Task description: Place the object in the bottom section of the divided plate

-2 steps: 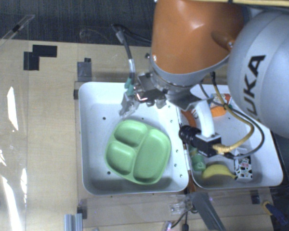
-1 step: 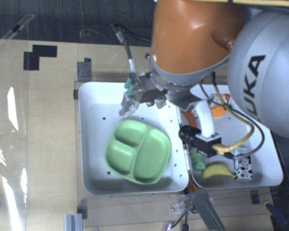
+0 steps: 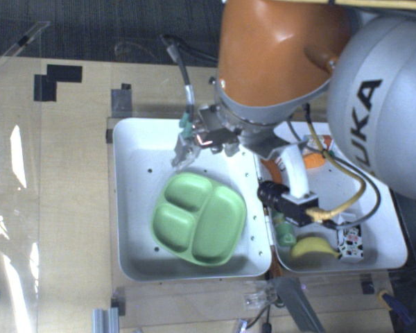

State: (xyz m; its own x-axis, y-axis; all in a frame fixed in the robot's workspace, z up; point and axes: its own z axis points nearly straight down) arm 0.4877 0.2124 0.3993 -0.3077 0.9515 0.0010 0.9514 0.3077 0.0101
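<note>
Left bin held the green divided plate, lying flat on the floor in the near right part of the bin, close to the wall shared with the right bin. The plate sat slightly rotated. Its two small sections lay on the left side, one behind the other, and the single large section lay on the right. The large section's long axis ran roughly far to near, leaning a little left at the near end. All three sections showed only green surface.

The gripper hung over the far part of the left bin, just beyond the plate's far edge and apart from it. Whether it was spread or closed could not be told, as that patch was pale and blurred. No object could be made out in it. The arm came in from the right, and its orange band covered the far wall between the bins.

The loose objects lay in the right bin:
- A yellow banana lay near the front wall with its long axis about left to right.
- A small green object sat just to the left of the banana, against the shared wall.
- A black-and-white patterned item lay just to the right of the banana.
- An orange object sat farther back, partly hidden by the arm.

Which of these was the intended object could not be told.
</note>
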